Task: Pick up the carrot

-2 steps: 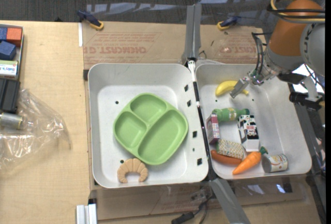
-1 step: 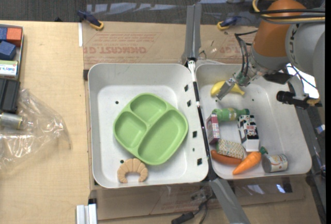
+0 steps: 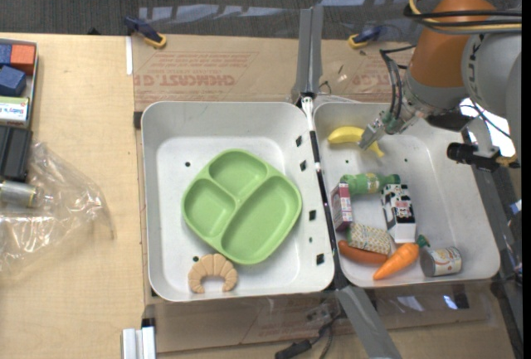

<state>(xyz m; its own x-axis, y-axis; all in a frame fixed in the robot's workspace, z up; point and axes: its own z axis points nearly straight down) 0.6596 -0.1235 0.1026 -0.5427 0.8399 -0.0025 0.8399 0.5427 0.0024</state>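
The orange carrot with a green top lies near the front of the right bin, tilted, its tip toward the front left. My gripper hangs at the back of that bin, just above the right end of the yellow banana, far from the carrot.
The right bin also holds a green bottle, a black-and-white milk carton, a small pink carton, a patterned pouch, a red sausage and a tin can. The left bin holds a green divided plate and a croissant.
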